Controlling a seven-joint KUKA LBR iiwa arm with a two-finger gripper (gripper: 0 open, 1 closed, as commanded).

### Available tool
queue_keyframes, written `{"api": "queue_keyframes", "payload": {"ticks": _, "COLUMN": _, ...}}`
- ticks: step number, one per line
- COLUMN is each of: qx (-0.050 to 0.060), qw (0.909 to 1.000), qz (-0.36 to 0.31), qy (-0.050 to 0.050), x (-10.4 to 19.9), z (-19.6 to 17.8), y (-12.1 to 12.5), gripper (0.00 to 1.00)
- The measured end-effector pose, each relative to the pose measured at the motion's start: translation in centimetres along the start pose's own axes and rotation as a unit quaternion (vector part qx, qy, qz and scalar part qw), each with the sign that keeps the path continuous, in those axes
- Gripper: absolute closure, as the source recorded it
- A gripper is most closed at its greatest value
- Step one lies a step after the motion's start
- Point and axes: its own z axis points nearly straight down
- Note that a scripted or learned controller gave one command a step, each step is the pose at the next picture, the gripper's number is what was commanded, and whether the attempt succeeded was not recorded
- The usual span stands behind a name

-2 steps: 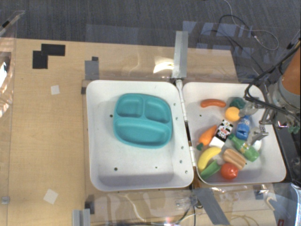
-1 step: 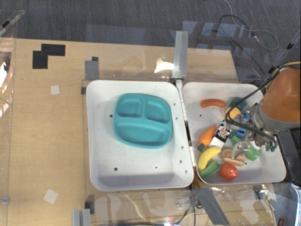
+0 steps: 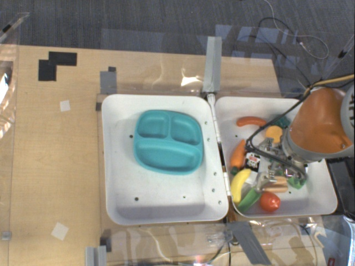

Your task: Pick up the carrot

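The carrot (image 3: 238, 154) is a short orange piece lying near the left wall of the right bin (image 3: 321, 201), just above a yellow banana (image 3: 239, 184). My gripper (image 3: 270, 176) hangs low over the middle of that bin, a little right of the carrot and slightly nearer the front, over a cluster of toy foods. The arm's orange band (image 3: 321, 123) covers the bin's right part. Nothing orange shows at the gripper's tip.
Around the gripper lie a red tomato (image 3: 269, 202), a green vegetable (image 3: 249, 198), a tan piece (image 3: 279, 186), a red-orange sausage (image 3: 251, 121) and a yellow item (image 3: 274, 132). The left bin (image 3: 119, 198) holds a teal divided plate (image 3: 167, 141).
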Motion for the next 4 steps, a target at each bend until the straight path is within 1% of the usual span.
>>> {"api": "queue_keyframes", "payload": {"ticks": 1, "qx": -0.004, "qw": 0.9964, "qz": 0.081, "qy": 0.023, "x": -8.0, "z": -0.6, "y": 1.7, "gripper": 0.00}}
{"api": "queue_keyframes", "payload": {"ticks": 2, "qx": -0.005, "qw": 0.9969, "qz": 0.073, "qy": 0.029, "x": -15.2, "z": -4.6, "y": 4.3, "gripper": 0.00}}
{"api": "queue_keyframes", "payload": {"ticks": 3, "qx": -0.007, "qw": 0.9991, "qz": -0.028, "qy": 0.031, "x": -7.1, "z": -1.4, "y": 3.7, "gripper": 0.00}}
{"api": "queue_keyframes", "payload": {"ticks": 4, "qx": -0.008, "qw": 0.9949, "qz": 0.099, "qy": 0.013, "x": -7.4, "z": 0.5, "y": 3.8, "gripper": 0.00}}
